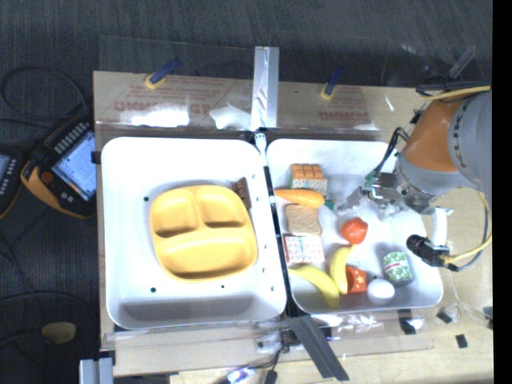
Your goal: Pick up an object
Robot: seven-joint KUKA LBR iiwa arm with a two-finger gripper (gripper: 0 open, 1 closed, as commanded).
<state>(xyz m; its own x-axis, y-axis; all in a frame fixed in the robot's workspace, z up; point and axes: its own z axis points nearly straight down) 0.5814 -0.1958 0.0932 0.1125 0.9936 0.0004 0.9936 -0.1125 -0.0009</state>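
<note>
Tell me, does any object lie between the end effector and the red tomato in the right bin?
Nothing visible does. The end effector hangs above and slightly right of the red tomato, with bare white floor of the right bin between them. The carrot lies off to the left.

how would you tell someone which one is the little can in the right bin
Look in the right bin, at its near right corner. The small can lies there, just above a white egg. It alone has a green and white label; the neighbours are plain red, yellow or white.

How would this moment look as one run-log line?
arm: over right bin | gripper: above tomato, nothing held | yellow tray: left bin
</note>
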